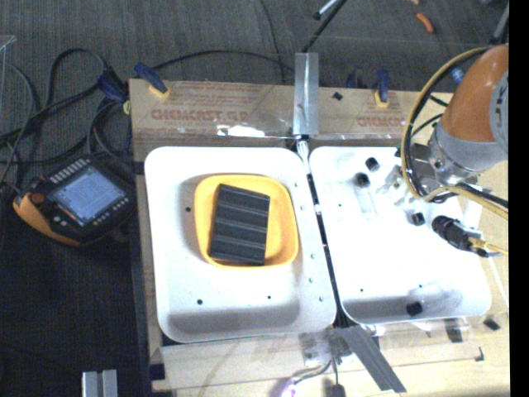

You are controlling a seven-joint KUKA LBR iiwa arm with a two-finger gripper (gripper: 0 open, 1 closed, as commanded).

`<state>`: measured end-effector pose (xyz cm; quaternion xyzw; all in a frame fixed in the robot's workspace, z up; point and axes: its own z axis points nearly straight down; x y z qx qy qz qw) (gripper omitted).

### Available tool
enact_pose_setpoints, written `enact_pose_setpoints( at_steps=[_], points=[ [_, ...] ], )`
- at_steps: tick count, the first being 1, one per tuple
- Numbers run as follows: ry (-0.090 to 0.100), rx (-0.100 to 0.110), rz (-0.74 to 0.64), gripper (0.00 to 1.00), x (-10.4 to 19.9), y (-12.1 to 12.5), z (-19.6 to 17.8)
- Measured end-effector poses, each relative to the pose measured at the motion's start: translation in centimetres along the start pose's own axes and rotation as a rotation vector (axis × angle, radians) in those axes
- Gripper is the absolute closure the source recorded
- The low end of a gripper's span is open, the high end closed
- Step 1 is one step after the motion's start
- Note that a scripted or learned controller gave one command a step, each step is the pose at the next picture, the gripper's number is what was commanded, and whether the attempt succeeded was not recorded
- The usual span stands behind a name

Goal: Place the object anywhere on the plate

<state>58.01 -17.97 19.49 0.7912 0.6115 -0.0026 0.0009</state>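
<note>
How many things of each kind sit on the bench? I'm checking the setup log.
Shallow white plastic bins: 2 (left, right)
Square yellow plates: 1
Dark grey ribbed rectangular blocks: 1, lying on the plate
Total: 4
</note>
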Motion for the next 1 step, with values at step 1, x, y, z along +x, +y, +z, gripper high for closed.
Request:
enact_pose_setpoints(
  at_steps=[1],
  points=[
    [0.0,0.0,0.0,0.0,0.0,0.01,-0.02]
  ],
)
